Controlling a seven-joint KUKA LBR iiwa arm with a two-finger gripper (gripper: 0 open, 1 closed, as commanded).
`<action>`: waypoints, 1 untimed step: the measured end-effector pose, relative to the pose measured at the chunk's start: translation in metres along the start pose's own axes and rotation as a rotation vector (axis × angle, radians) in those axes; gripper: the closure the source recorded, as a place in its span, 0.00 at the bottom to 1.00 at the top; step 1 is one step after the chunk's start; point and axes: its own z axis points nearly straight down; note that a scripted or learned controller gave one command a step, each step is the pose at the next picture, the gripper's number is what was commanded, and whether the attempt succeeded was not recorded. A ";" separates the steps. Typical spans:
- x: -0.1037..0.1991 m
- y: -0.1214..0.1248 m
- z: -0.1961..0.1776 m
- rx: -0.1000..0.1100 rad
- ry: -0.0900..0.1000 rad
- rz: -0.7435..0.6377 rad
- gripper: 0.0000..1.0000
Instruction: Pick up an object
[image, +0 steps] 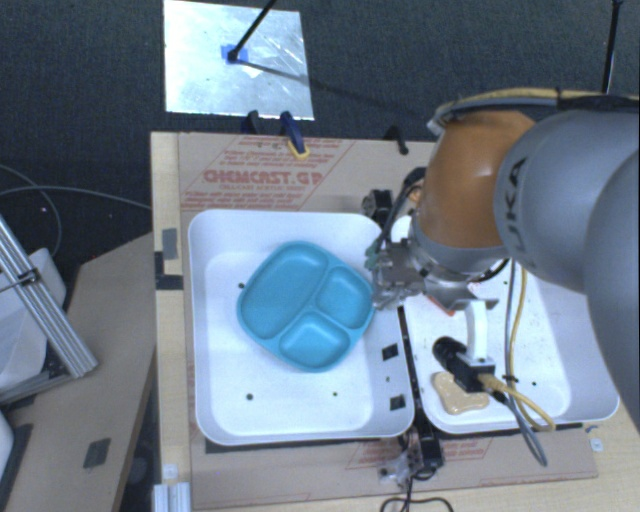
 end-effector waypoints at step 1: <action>0.009 -0.012 0.015 0.002 0.000 0.001 1.00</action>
